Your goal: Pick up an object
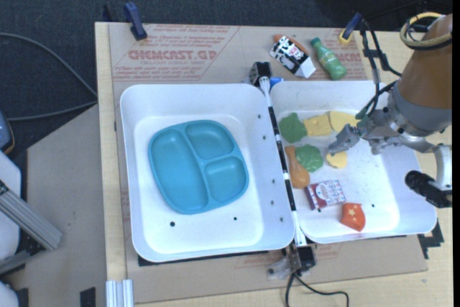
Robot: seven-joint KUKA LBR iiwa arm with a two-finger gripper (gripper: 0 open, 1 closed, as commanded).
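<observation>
Where it lies, the yellow piece [337,159] looks small, flat

The arm [430,75] runs off the right edge, hiding part of the right bin [388,226].

Arm [430,75]: reaches in from the right, orange band above grey wrist.
Gripper [342,144]: points left and down (finger tip low, fingers' spacing unclear).

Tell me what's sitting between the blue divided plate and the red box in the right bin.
In the camera view, between the blue plate and the red box come the two bins' adjoining rims, then an orange piece inside the right bin.
</observation>
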